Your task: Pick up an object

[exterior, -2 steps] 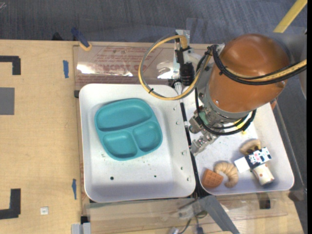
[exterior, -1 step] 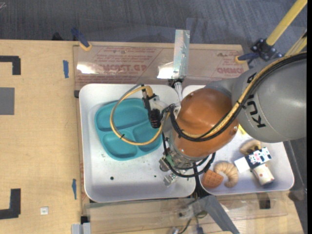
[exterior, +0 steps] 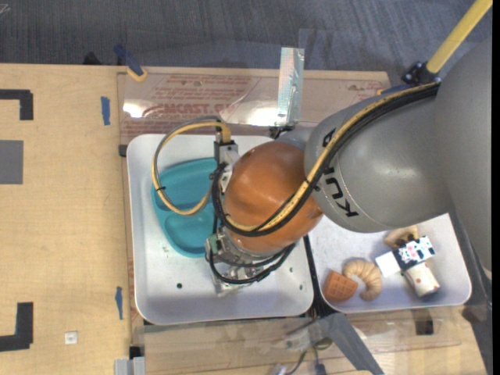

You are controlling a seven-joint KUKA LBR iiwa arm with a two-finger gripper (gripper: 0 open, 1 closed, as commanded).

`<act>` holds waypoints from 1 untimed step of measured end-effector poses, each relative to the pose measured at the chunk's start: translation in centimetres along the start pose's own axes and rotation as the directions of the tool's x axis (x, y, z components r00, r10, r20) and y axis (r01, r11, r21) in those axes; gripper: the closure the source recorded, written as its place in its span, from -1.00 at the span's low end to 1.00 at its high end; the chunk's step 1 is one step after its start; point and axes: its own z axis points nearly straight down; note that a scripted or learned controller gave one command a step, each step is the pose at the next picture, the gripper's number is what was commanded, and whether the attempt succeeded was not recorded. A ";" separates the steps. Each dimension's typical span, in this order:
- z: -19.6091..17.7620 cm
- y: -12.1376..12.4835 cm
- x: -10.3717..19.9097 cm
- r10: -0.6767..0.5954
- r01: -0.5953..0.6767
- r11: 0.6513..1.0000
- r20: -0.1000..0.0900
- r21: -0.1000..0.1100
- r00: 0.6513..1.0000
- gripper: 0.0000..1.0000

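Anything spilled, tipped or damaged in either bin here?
Nothing stands out. The teal plastic dish lies flat in the left white bin; the toy croissant and small pieces sit loose in the right white bin.

Two bins stand side by side on the counter (exterior: 62,209). In the left bin (exterior: 144,287), a dish (exterior: 183,209) lies in the left half, toward the far wall. The arm (exterior: 375,162) reaches in from the right and hangs over this bin, and the hand (exterior: 230,276) is low near the front wall. In the right bin (exterior: 453,295), near its front, lie a wedge (exterior: 341,286), a curled piece (exterior: 367,276) just right of it, and a small figure (exterior: 410,260) further right.
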 end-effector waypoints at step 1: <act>-0.1 -0.6 -3.6 0.280 -0.280 0.960 0.004 0.007 0.960 1.00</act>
